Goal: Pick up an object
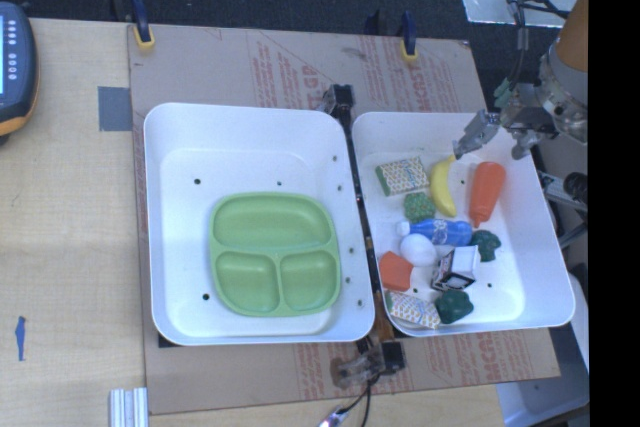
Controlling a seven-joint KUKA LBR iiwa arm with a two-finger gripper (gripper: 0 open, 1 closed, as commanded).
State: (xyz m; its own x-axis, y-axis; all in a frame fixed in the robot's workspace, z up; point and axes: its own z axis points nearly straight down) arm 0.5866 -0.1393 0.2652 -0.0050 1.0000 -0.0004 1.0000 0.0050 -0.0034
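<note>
A pale wooden bench (pixel 70 245) carries a sheet of brown cardboard (pixel 300 65), clamped at its far edge, and on it sit two shallow white plastic bins side by side. The left bin (pixel 170 215) holds a smooth green tray (pixel 275 253) with rounded corners and three compartments. The right bin (pixel 540 245) holds a loose heap of small things: a curved yellow banana (pixel 442 187), an orange carrot-shaped piece (pixel 486 191) just beside it, a flat checked packet (pixel 402 175), a blue bottle (pixel 443 232), a white ball (pixel 417 249) touching the bottle, an orange block (pixel 395 271), a dark green lump (pixel 455 306) and a second patterned packet (pixel 414 311) at the near wall. The gripper (pixel 494 137) hangs above the bin's far right corner, just above the banana and the carrot, its two metal fingers spread apart with nothing between them.
</note>
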